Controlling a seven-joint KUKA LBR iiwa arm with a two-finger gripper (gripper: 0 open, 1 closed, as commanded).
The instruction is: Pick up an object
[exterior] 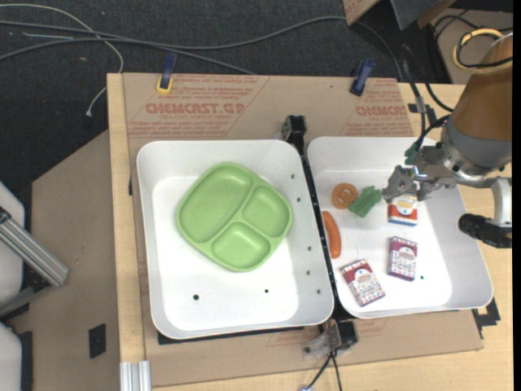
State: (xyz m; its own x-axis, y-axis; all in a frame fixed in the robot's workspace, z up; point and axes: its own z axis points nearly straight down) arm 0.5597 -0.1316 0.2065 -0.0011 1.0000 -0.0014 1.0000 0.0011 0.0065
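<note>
The right bin (468,287) holds an orange ring (344,194), a green toy piece (365,201), an orange hot dog (332,234) along its left wall, and three small cartons: an orange and white one (402,211), a dark red one (403,258) and another red one (362,283). My gripper (404,184) hangs over the upper middle of this bin, just above the orange and white carton and right of the green piece. Its fingers point down and left; nothing shows between them.
The left bin (155,218) carries a green divided plate (234,216). Both bins rest on a cardboard sheet (207,104) held by blue clamps (166,81). A black clip (293,126) sits between the bins at the back. Cables lie on the dark floor.
</note>
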